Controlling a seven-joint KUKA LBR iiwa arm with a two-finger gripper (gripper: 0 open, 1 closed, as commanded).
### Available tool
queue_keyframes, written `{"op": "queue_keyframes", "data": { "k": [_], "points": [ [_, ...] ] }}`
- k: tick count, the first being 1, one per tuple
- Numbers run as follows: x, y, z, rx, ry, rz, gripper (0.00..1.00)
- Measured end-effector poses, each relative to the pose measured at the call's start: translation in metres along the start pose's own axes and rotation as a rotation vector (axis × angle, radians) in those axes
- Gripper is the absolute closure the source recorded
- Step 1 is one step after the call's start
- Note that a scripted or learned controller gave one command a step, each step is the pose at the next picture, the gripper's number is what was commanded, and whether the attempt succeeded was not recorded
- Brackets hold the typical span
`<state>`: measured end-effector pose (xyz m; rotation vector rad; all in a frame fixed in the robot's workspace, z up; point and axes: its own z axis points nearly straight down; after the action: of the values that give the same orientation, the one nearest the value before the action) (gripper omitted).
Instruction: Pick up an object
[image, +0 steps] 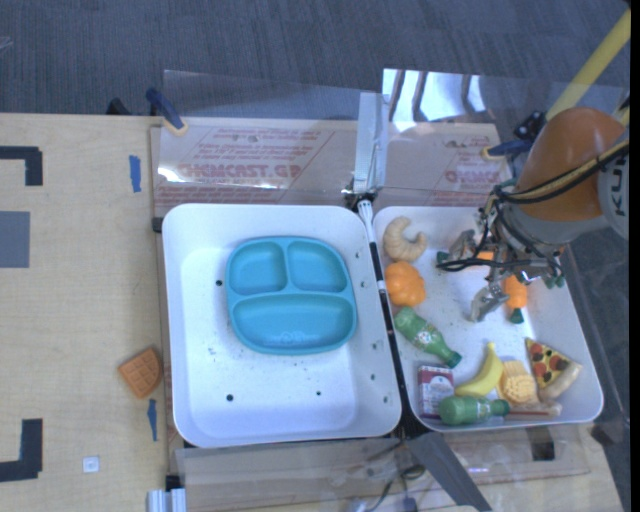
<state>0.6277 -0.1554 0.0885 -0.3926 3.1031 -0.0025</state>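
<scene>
The arm (575, 165) reaches into the right bin (575, 340) and hangs over its upper part, the gripper (495, 290) low above the bin floor. A small orange piece (516, 290) lies just beside the fingers, touching or nearly so, but whether they are closed or parted around it I cannot tell, so by my judgement the pick is not yet shown as done: the grasp and the lift are left. Taking the right bin as landmark, its other toys lie within it: a pale croissant (403, 238) at the upper left corner, an orange (405, 285) below that, a green bottle (425, 337) toward the middle, a banana (486, 372), corn (516, 382) and a pizza slice (550, 368) near the lower edge, with a second green bottle (470, 409) along it. Left of it, touching, sits the left bin (190, 330) with a blue divided plate (290, 295). Further left, a waffle (141, 371) lies on the wooden surface (70, 300). Beyond is dark carpet (250, 35).
</scene>
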Motion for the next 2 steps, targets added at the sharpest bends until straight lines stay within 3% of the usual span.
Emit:
{"op": "queue_keyframes", "data": {
  "k": [1,2],
  "points": [
    [0.023,-0.032,0.000,0.001,0.005,0.011,0.00],
    [-0.002,-0.019,-0.001,0.001,0.017,0.131,0.00]
  ]
}}
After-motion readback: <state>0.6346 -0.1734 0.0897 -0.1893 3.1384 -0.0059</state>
